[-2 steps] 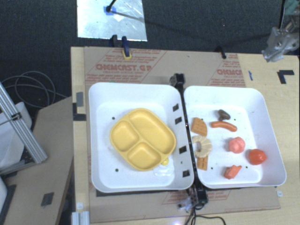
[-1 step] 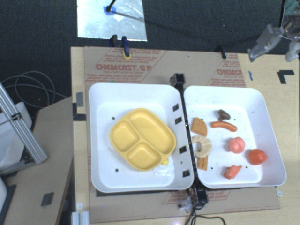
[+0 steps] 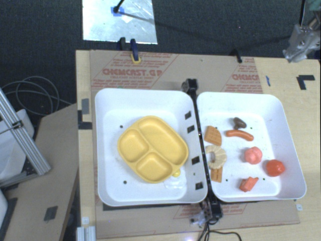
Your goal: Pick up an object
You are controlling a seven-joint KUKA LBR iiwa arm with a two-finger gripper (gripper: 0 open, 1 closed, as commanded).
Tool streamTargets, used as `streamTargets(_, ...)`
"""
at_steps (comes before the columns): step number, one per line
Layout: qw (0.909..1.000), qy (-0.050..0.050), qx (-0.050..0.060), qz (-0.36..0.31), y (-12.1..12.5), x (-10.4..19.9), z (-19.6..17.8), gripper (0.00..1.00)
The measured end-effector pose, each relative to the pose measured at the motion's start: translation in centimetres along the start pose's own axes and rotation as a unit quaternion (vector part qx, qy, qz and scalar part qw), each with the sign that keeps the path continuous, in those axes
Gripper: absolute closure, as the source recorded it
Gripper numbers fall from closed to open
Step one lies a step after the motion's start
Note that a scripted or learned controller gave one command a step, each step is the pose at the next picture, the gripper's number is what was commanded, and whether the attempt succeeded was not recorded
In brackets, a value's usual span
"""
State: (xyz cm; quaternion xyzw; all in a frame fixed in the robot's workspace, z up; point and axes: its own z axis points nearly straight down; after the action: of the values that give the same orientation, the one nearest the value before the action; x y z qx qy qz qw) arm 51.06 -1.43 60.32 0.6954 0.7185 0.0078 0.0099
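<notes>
L bin [image 3: 108, 134] yellow tray [image 3: 152, 148], R bin [image 3: 286, 129] (toy food [image 3: 253, 155])

My bench [image 3: 281, 72] carries a brown sheet printed "CHEMCAST GP" [image 3: 131, 70]. Beyond it a shiny metal square [image 3: 119, 14] lies on dark carpet [image 3: 40, 29]. At left, coiled grey cables [image 3: 35, 92] sit beside an aluminium rail [image 3: 22, 139].

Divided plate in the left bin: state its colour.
Yellow: the divided plate, seen in the camera view.
</notes>
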Motion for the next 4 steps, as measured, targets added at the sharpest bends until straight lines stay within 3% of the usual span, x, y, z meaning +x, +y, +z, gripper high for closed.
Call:
streamTargets(1, 1.0, 0.0, 0.001, -0.001, 0.0, 0.0, 0.0, 0.0)
streamTargets(2, 1.0, 0.0, -0.002, -0.002, 0.0, 0.0, -1.1, 1.0)
streamTargets(3, 1.0, 0.0, -0.001, -0.002, 0.0, 0.0, -1.1, 0.0)
streamTargets(4, 1.0, -0.001, -0.003, -0.003, 0.1, -0.1, -2.3, 1.0)
